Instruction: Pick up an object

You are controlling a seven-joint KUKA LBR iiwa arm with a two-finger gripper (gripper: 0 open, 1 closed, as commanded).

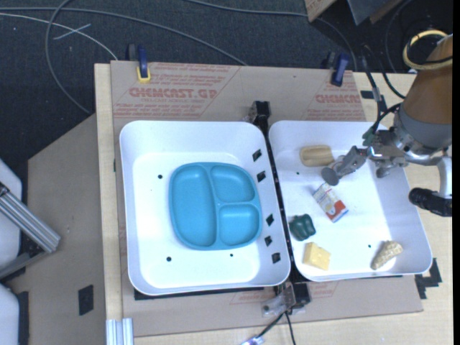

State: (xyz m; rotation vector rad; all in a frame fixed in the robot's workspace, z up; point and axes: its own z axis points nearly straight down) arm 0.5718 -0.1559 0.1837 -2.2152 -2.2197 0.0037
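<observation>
Arm: the grey arm (424,113) comes in from the right, with the orange band showing above the wrist, up over the right bin's far corner.
Gripper: there it is, the gripper (336,172), hanging low over the right bin (359,139) and slanting down and to the left from the wrist.
Gripper state: cannot tell. The tip is one grey blur from this height, so whether it is wide, narrow or holding anything is not clear.
Tan block: the tan block (315,155) lies just up and left of the tip, very near it.
Red-and-white packet: the red-and-white packet (330,202) lies directly below the tip, close, but contact cannot be judged.
Green piece: the dark green piece (302,226) lies farther below the tip, a little to its left, by the bin's left wall.
Yellow chunk: the yellow chunk (317,256) lies below the green piece, well apart from the tip, near the front rim.
Beige lump: the beige lump (387,254) lies down and to the right of the tip, in the front right corner.
Left bin: the left bin (144,192) sits well to the left of the gripper.
Blue plate: a blue divided plate (215,205) lies flat in the middle of the left bin.
</observation>
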